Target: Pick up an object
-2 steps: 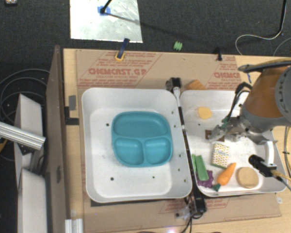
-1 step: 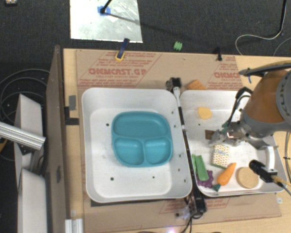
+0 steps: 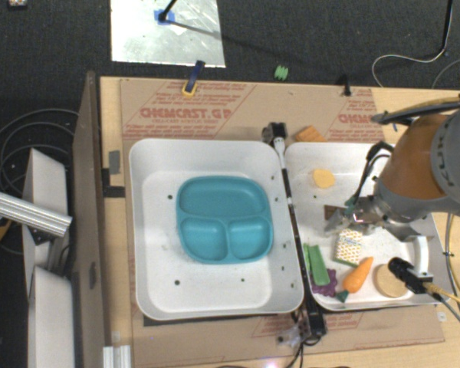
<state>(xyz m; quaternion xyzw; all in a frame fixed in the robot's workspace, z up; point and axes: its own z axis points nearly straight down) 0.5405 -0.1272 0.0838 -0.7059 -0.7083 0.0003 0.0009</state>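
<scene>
In the camera view we see the gripper [image 3: 351, 218] low in the right bin [image 3: 322, 158], just above the dotted yellow-white block [image 3: 349, 245]; whether it is spread or pinching we cannot tell. The glossy orange carrot [image 3: 357, 274] and flat green strip [image 3: 317, 264] crowd close, so we risk nudging them or missing

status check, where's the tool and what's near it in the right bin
Tool low over the right bin, grip state unclear. Yellow patterned block just below it. Carrot, green piece crowd that block.
</scene>
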